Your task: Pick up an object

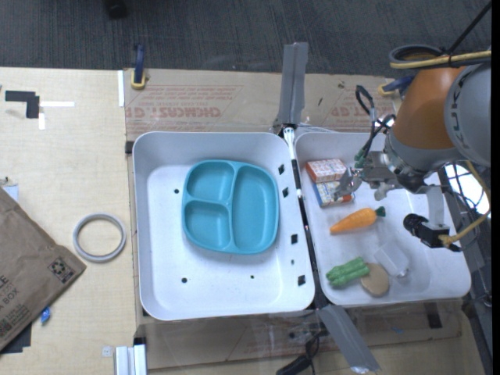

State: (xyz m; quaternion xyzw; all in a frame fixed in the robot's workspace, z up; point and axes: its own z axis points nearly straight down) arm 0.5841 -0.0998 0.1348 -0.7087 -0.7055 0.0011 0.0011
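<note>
Overhead, end effector (pixel 349 184) grip unclear beside printed carton (pixel 327 177), smooth tapered carrot (pixel 356 220), knobbly green toy (pixel 347 272)

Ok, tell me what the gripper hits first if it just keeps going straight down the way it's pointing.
Most likely the small printed box. The gripper hangs at the box's right edge in the right bin, above the toy carrot. Depth is hard to judge from this slanted view, so it might instead meet the bin floor just beside the box.
</note>
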